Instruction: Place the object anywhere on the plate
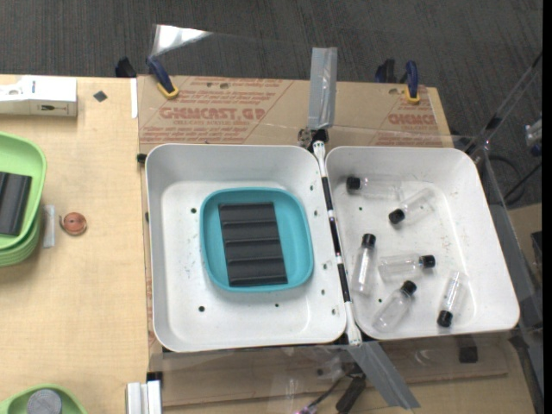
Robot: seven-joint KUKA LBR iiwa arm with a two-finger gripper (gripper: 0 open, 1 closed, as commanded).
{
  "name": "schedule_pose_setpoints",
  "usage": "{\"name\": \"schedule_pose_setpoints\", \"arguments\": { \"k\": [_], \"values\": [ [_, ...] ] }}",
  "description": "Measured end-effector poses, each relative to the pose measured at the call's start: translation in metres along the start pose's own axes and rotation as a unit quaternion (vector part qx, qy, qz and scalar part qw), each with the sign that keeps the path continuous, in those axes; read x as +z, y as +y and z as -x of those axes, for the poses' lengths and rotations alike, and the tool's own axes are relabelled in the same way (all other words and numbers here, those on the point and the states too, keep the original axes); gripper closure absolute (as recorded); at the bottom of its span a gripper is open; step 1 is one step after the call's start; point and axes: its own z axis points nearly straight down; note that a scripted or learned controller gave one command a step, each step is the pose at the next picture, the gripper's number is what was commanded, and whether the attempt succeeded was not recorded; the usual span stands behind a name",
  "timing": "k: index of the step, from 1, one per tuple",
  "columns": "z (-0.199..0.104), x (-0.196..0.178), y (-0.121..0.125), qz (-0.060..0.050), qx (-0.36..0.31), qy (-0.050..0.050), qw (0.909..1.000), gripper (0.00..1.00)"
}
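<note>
The bins (168, 317) look like smooth, shiny white plastic. The plate (297, 231) is smooth teal plastic. The vials (392, 309) are clear with black caps. The counter (86, 317) is pale wood.

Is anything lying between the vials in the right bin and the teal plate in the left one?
Only the bins' adjoining rims separate the vials from the plate. A black ridged insert covers the plate's centre; its teal border is bare.

The green tray (19, 198) and grey-lidded green container (41, 401) are cut off by the edges
</note>
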Motion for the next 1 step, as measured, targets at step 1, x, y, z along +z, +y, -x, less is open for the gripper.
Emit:
{"name": "schedule_pose_setpoints", "arguments": {
  "k": [1],
  "values": [
    [0.0,0.0,0.0,0.0,0.0,0.0,1.0,0.0]
  ]
}}
